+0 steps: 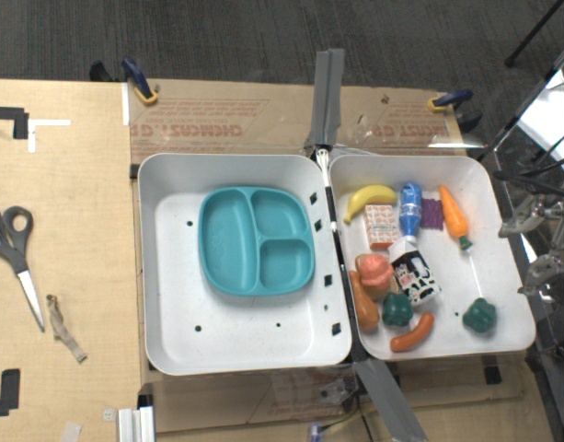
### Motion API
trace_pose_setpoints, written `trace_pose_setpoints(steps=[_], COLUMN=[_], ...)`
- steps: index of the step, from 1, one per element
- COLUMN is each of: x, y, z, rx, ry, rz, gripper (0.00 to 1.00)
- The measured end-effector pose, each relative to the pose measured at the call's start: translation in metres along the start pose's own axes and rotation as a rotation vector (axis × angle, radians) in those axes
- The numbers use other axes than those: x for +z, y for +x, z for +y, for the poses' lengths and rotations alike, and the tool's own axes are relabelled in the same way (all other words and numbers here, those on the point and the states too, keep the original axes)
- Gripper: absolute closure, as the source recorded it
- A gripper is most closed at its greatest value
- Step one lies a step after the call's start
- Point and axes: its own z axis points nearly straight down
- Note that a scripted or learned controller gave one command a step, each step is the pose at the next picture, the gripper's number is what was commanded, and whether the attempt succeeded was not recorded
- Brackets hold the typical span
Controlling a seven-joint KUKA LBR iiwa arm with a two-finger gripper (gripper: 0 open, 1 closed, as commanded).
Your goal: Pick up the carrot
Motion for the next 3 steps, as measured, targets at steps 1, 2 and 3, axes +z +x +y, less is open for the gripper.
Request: trace_pose_setpoints(steps=[1, 2, 3], x=[0.095, 0.176, 0.07], y=[0.004, -0.05, -0.125], z=[0.001, 0.018, 0.0], rx=[0.003, -0.043, 0.196], ry=[-0.001, 0.0, 0.001], rz=[0.001, -0.002, -0.005], gripper=[0.0, 0.0, 0.0])
